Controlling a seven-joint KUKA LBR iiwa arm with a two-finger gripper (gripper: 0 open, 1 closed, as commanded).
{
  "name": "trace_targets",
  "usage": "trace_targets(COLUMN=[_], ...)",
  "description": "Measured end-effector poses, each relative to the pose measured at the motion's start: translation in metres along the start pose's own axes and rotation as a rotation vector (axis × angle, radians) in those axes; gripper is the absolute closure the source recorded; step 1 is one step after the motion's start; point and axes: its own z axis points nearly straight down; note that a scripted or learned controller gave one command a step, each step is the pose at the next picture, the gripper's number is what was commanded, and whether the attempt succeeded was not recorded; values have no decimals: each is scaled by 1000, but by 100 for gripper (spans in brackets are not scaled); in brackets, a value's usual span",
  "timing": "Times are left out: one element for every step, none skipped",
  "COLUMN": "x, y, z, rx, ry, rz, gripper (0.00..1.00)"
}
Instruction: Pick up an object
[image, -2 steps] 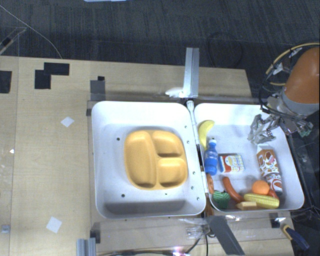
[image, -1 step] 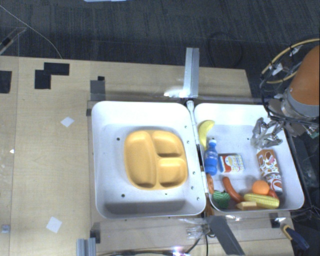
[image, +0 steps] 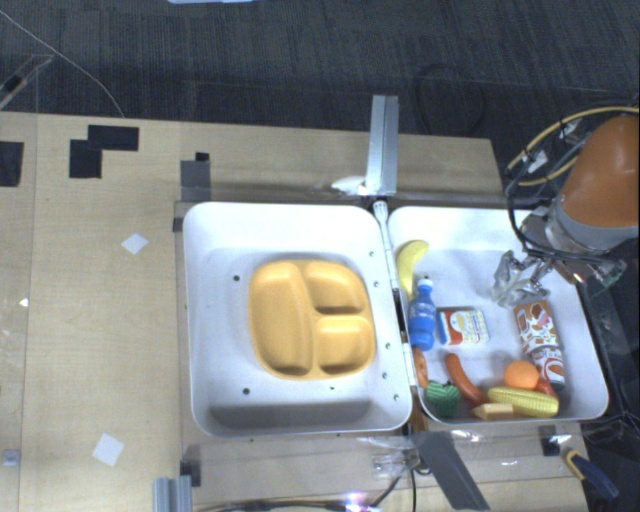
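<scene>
Nothing had been picked up: the tool (image: 517, 279) hung in the right bin (image: 596, 400), its grip state impossible to tell, above the snack pack (image: 539, 340).

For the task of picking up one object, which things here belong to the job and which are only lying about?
Belong to the job:
gripper, hanging over the right bin
banana
blue bottle
small carton
sausage
orange
corn cob
tall printed can

Only lying about:
yellow divided tray in the left bin
black marks on the bench
</scene>
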Motion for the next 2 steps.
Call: trace_targets(x=[36,36], y=[19,20], z=[-72,-70], rx=[10,7], ry=[-7,-5], rz=[231,231], gripper=[100,0])
